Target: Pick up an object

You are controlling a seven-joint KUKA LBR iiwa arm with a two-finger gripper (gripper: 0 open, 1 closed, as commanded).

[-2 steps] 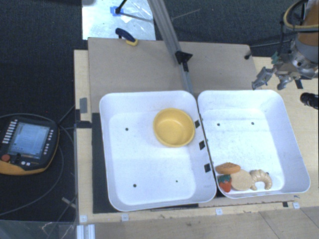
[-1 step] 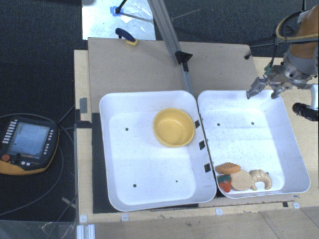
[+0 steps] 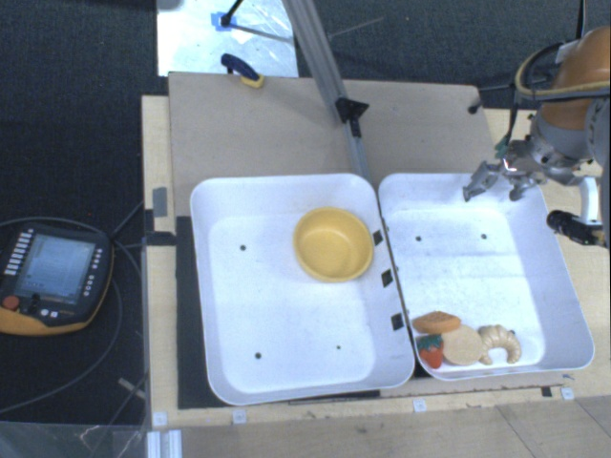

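Gripper [image 3: 495, 186] hovering over far right corner of right bin [image 3: 554, 265], fingers [image 3: 474, 187] spread, nothing between them. Wrist tilted, fingertips angled down and toward the left; grey arm [image 3: 573, 132] with orange band reaching in from the right, bent over the bin's far edge. Bare white bin floor directly below gripper. Candidate objects all well apart from gripper, clustered at the near edge of the same bin: brown bread roll [image 3: 436, 322], red item [image 3: 432, 351] partly hidden beside it, pale round disc [image 3: 463, 345], croissant-like pastry [image 3: 502, 343]; touching or nearly touching each other. Yellow bowl [image 3: 332, 244] to gripper's left, in left bin [image 3: 277, 294], upright, alone. Pick not yet started, judged from empty gripper and distance to objects. Risks: descending here would close on nothing, since no object under the fingers; cluster tightly packed against the bin wall, so likely finger collision with wall or neighbour, or pushing items instead of pinching one; rounded roll and pastry may slip out; bowl probably too wide unless taken by the rim. Off the surface, teach pendant [image 3: 52, 277] on the floor far left of gripper, clamp [image 3: 241, 68] and tripod leg [image 3: 320, 46] beyond the bins.
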